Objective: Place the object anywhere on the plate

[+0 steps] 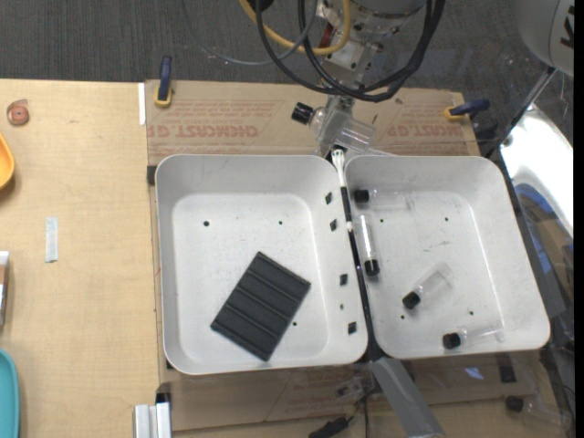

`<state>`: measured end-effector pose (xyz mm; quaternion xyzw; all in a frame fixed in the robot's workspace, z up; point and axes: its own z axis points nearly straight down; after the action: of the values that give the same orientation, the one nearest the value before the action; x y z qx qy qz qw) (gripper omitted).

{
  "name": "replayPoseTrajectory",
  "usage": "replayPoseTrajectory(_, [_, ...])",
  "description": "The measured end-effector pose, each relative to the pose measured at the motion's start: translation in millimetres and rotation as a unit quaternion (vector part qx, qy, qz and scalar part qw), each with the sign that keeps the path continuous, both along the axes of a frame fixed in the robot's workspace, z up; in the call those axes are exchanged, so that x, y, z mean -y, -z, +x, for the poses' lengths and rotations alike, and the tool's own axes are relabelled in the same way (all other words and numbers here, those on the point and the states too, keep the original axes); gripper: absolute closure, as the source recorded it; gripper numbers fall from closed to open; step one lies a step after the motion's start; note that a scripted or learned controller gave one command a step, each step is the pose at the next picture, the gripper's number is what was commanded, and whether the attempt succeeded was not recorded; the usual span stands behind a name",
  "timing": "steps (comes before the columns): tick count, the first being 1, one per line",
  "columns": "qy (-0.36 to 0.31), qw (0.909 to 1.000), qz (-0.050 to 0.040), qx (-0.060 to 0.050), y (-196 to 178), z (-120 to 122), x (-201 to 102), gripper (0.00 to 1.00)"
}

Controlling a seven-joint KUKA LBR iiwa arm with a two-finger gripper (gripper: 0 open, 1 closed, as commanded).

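Here I look down on two shallow white bins side by side on my worktop [82, 245]. My tool [339, 144] hangs above the back edge, right where the two bins meet, under a tangle of black and yellow cables; from this angle I cannot tell its state, and nothing shows in it. The left bin [182, 190] holds one thing: a flat, dark, ribbed rectangular plate [262, 305], lying at a slant toward the front. The right bin [493, 199] holds four small clear vials with black caps: one at the back left [383, 197], one lying along the left wall [367, 245], one near the middle [426, 287], and one by the front rim [470, 337]. I judge that picking comes first. The middle vial looks the best choice, since it lies apart from the walls and the others. I should come straight down over its body, close across its narrow width so it cannot roll away, lift clear of the divider, then lower it onto the plate's flat middle.
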<state>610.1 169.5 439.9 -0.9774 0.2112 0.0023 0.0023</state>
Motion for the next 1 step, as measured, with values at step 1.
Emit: replayPoseTrajectory(1, [0.163,0.9867,-0.0006,0.000,0.3,49.9,-59.2,1.00])
